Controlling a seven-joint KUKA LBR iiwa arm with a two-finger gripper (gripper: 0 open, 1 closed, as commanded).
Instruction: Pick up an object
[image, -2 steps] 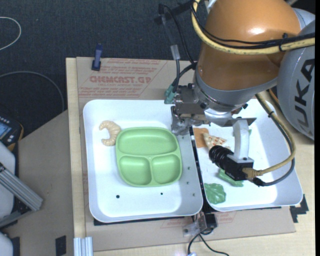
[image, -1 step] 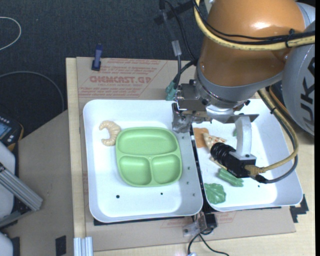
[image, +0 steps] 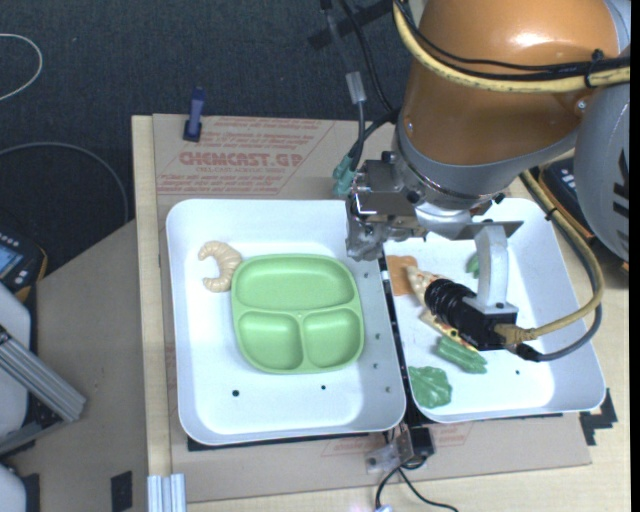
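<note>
My arm (image: 500, 90) reaches in over the right bin (image: 560, 370), its wide orange band covering that bin's far edge. My gripper (image: 368, 240) hangs low at the near-left of the wrist, just above the wall where the two bins meet. From this angle the wrist hides its tip, so I cannot tell whether it is spread wide or closed up, and I see nothing held in it.

The things I could pick lie in both bins. In the right bin, a tan and orange piece (image: 403, 272) lies just beside my gripper, close to the dividing wall and partly hidden under my wrist. Nearer the front edge lies a green pea pod (image: 460, 354), and a leafy green piece (image: 430, 385) sits just in front of it, near the bin's front-left corner. A small green bit (image: 472, 266) shows farther back, and I cannot make out what it is.

In the left bin (image: 190, 300), a green plate (image: 297, 310) with three compartments lies flat in the middle. A pale croissant (image: 220, 264) rests at the plate's far-left corner, touching or nearly touching its rim.

Both bins sit on a cardboard sheet (image: 240, 155) with red print.
</note>
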